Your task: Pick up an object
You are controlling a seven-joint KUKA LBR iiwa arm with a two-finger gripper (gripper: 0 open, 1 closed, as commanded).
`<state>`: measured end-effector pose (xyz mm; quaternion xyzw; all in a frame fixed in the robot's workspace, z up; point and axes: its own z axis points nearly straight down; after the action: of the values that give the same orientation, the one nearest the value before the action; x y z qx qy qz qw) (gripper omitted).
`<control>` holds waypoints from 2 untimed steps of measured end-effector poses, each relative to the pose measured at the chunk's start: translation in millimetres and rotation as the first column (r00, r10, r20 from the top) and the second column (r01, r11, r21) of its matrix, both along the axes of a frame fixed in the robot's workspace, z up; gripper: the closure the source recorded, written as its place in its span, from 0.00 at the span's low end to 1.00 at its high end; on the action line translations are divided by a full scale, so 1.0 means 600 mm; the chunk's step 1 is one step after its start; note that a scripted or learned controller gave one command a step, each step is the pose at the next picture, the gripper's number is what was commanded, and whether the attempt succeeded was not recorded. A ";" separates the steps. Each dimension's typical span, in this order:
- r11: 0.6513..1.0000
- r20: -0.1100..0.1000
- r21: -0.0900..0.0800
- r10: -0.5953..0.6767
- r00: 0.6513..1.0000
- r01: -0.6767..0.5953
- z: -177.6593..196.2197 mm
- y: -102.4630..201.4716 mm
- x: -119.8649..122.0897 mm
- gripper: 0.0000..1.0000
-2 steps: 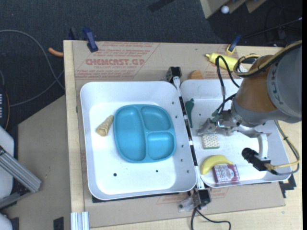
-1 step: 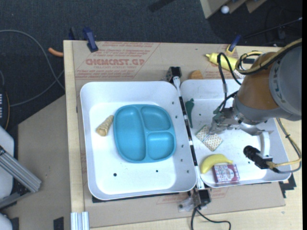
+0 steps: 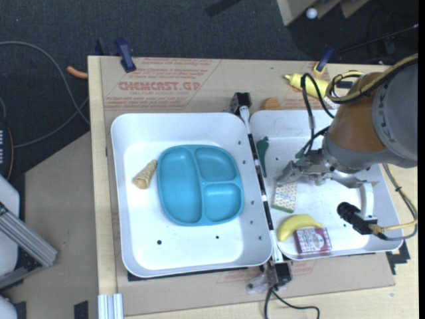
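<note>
- Packet position: the patterned packet [image 3: 285, 196] lay flat on the floor of the right bin [image 3: 292, 133], close to that bin's left wall.
- Long axis: the packet's longer side ran roughly up and down the camera view, leaning slightly, with its upper short edge turned toward the gripper [image 3: 297, 171].
- Material and shape: the packet was a thin, four-cornered piece with a fine pale checkered print of green and white; what it was made of could not be told.
- Relation to the gripper: the packet sat just below the gripper and a little to its left in the view. Contact between the two could not be judged.
- Gripper state: whether the gripper was released or clenched could not be told. Nothing was seen grasped in it.
- Arm: the arm [image 3: 362, 121], grey with an orange band, reached in from the right over the right bin.
- Neighbours in the right bin: a curved, smooth yellow banana [image 3: 293, 224] lay below the packet, its length mostly left to right. A red packet [image 3: 312, 240] touched it from below. A dark green object [image 3: 263, 153] lay by the left wall.
- Left bin [image 3: 133, 218]: it held a glossy blue divided plate [image 3: 199, 183] with three compartments and a ridged tan cone [image 3: 145, 173] just left of it.
</note>
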<state>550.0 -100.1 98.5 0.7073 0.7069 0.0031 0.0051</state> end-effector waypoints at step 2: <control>1.000 -0.010 0.003 0.002 1.000 -0.002 0.158 -0.045 -0.067 0.00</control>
<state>509.5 -127.4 193.3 0.7066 0.7076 0.0006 0.0007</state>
